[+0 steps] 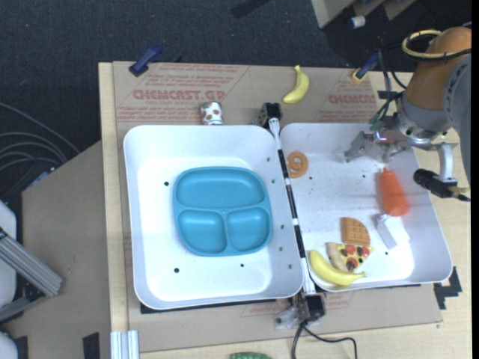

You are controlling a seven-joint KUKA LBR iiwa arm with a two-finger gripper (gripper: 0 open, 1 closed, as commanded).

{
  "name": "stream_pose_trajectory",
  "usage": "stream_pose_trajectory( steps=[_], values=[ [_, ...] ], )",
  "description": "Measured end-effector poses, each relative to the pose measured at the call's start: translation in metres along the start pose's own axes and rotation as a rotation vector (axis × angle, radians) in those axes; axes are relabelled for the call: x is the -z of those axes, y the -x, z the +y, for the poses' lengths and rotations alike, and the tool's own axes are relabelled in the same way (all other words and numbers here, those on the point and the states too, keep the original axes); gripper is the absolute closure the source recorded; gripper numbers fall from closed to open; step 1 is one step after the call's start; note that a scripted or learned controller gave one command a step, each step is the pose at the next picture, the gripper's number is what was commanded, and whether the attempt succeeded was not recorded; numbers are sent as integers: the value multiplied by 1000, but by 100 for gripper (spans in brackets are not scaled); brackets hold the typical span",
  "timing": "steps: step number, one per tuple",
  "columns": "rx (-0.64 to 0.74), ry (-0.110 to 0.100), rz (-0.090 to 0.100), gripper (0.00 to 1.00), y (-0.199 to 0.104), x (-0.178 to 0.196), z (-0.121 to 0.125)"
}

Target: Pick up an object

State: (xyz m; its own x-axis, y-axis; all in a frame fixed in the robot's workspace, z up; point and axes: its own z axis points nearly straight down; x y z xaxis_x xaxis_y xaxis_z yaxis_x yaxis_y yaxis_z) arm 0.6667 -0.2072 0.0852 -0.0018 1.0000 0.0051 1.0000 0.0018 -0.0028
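My gripper (372,149) hangs over the back part of the right bin (430,256), its fingers spread open with nothing between them. An orange carrot (392,193) lies just in front of it and to the right. A small brown pretzel (297,163) rests near the bin's left wall, left of the gripper. Toward the front lie a waffle (355,231), a pizza slice (350,255), a yellow banana (331,271) and a small grey block (386,232).
The left bin (150,275) holds a blue divided plate (221,209). Behind the bins on the bench lie a second banana (297,87) and a small red-and-white object (212,112). The arm (438,81) comes in from the upper right.
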Motion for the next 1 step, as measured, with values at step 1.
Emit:
stream_pose_trajectory(
  steps=[1],
  values=[
    [2,3,-5,100,1,11,1]
  ],
)
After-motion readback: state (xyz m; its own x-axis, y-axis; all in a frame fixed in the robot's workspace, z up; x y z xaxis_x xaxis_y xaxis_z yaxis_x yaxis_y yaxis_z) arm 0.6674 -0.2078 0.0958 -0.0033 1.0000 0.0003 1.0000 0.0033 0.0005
